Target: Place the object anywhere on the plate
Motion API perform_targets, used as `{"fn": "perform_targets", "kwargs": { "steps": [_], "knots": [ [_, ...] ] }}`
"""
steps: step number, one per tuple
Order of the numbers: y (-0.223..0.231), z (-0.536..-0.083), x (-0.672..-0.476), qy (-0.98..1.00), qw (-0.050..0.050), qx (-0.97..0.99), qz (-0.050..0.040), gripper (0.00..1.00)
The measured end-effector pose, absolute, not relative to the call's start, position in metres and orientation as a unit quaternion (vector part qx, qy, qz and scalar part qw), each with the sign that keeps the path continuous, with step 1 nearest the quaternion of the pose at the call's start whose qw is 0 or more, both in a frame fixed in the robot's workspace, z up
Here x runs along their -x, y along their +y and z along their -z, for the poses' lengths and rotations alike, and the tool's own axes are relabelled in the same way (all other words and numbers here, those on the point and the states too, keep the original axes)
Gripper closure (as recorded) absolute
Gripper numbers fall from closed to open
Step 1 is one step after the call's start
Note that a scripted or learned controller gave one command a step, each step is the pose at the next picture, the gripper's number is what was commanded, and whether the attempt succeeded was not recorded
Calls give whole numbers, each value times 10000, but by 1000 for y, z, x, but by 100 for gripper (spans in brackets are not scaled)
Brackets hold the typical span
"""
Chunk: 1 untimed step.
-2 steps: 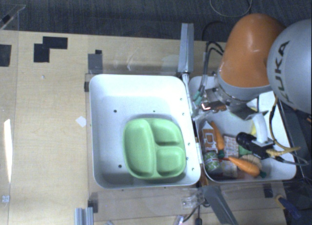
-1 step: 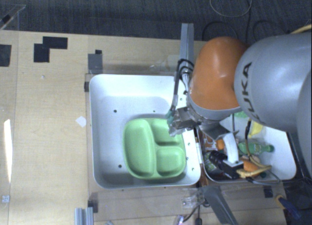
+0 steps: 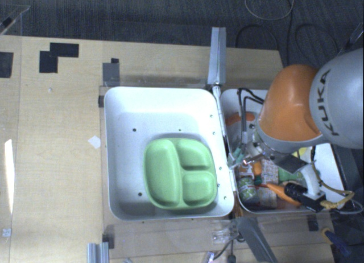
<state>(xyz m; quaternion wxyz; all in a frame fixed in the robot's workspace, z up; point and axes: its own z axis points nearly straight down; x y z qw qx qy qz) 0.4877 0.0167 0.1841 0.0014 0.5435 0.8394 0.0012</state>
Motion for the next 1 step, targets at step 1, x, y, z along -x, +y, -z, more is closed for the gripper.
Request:
{"fn": "perform_targets", "kwargs": {
  "steps": [1],
  "knots": [
    [86, -221, -488, 8537, 19, -5207, -21, 100]
  ]
}}
